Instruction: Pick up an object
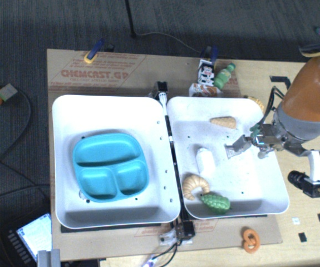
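My gripper (249, 150) hangs over the right side of the right bin (271, 204), open, with nothing between its fingers (235, 147). In that bin a tan bread-shaped piece (223, 122) lies at the back, just left of and behind the gripper. A white cylinder (205, 160) lies near the middle, to the gripper's left. A beige curled shell-like toy (193, 185) and a green knobbly toy (215, 202) lie together at the front. The left bin (65, 127) holds a blue divided tray (111, 167).
Behind the right bin, on the bench, stand a green bottle-shaped toy (224, 77) and a small printed box (204, 78). An orange ring (251, 239) lies in front of the right bin. The divider between the bins (171, 149) runs front to back.
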`<state>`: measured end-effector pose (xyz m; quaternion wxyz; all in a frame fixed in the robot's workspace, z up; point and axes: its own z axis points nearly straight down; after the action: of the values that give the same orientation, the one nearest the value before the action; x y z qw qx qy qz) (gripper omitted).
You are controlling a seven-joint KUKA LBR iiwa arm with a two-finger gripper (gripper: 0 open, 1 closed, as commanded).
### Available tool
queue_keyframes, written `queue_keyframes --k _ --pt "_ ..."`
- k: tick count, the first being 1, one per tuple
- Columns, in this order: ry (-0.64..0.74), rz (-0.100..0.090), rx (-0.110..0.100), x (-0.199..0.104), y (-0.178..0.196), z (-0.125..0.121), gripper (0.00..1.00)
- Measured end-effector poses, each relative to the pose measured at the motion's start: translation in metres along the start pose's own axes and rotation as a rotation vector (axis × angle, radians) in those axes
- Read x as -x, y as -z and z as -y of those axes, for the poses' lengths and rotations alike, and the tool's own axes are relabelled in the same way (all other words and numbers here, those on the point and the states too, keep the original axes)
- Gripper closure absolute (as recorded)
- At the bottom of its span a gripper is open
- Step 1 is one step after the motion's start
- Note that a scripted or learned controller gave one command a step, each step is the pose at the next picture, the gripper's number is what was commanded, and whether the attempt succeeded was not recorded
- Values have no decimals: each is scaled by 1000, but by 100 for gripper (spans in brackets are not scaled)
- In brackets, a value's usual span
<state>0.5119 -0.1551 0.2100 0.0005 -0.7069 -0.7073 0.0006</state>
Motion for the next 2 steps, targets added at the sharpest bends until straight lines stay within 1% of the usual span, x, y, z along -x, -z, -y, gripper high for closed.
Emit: queue_keyframes --k 1,2 --pt "1 0 2 44 -116 -42 0" --pt "-1 5 9 0 -122 -54 0"
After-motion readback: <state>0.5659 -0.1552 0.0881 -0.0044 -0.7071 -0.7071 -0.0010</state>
